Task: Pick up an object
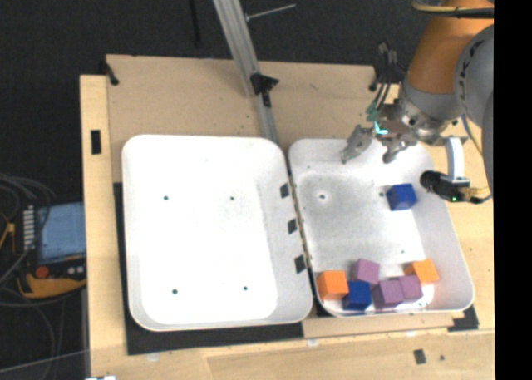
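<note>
My gripper (371,150) hangs over the far edge of the right bin (349,220), its two fingers spread apart with nothing between them. A blue cube (401,196) lies alone in the right bin, a little nearer and to the right of the gripper. Along the bin's near edge sits a cluster of blocks: an orange one (334,283), a blue one (358,295), purple ones (366,271) (399,290) and another orange one (426,271).
The left bin (204,229) lies beside the right one, with small clips along the shared edge. A slanted metal pole (241,46) rises behind the bins. A blue box with cables (58,233) sits off the bench at left.
</note>
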Motion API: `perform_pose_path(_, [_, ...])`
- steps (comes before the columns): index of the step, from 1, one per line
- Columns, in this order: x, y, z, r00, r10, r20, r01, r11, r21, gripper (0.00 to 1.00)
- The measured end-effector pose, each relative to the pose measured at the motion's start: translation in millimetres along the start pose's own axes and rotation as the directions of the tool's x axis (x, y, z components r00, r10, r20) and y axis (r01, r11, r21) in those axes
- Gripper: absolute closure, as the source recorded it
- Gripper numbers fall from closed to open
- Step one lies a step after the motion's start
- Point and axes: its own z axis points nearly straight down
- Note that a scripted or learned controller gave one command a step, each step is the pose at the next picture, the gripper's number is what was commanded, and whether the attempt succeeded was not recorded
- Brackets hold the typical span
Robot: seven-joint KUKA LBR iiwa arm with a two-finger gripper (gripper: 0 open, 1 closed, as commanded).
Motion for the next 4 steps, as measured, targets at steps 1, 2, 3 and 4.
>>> perform_pose_path(1, [-1, 1, -3, 1.000, -0.002, 0.003, 0.002, 1.000, -0.004, 0.00])
perform_pose_path(2, [5, 0, 41, 1.000, -0.004, 0.002, 0.004, 1.000, -0.001, 0.00])
perform_pose_path(3, [10, -2, 84, 1.000, -0.006, 0.002, 0.006, 1.000, -0.001, 0.00])
perform_pose_path(4, [9, -2, 107, 1.000, -0.004, 0.003, 0.004, 1.000, -0.003, 0.00])
